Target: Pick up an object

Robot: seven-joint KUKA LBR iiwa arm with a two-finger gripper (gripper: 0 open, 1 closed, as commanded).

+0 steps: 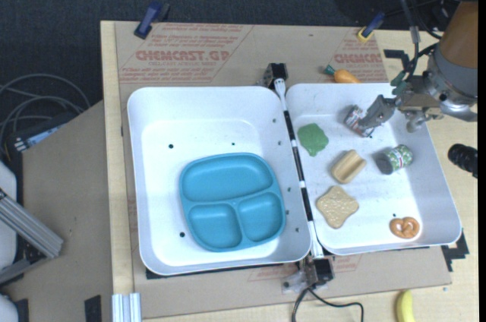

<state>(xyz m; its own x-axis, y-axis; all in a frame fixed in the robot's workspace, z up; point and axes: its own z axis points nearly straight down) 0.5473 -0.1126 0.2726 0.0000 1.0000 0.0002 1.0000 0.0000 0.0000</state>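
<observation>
Poised over the right bin's point(444, 195) far end, the gripper point(370, 121) — fingers' spread impossible to judge. Just beside its tip, a small silver object point(353, 118); nearer — green piece point(312, 138), bread roll point(346, 165), cracker point(336, 206), pretzel point(405, 227).

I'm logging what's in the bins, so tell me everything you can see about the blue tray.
The blue tray is a light blue, plastic-looking divided plate with rounded corners. It has three compartments: one long one across the far side and two smaller ones side by side nearer the camera. It lies flat, right side up, turned slightly askew, on the floor of the left bin, toward its near side. It touches only the bin floor.
</observation>
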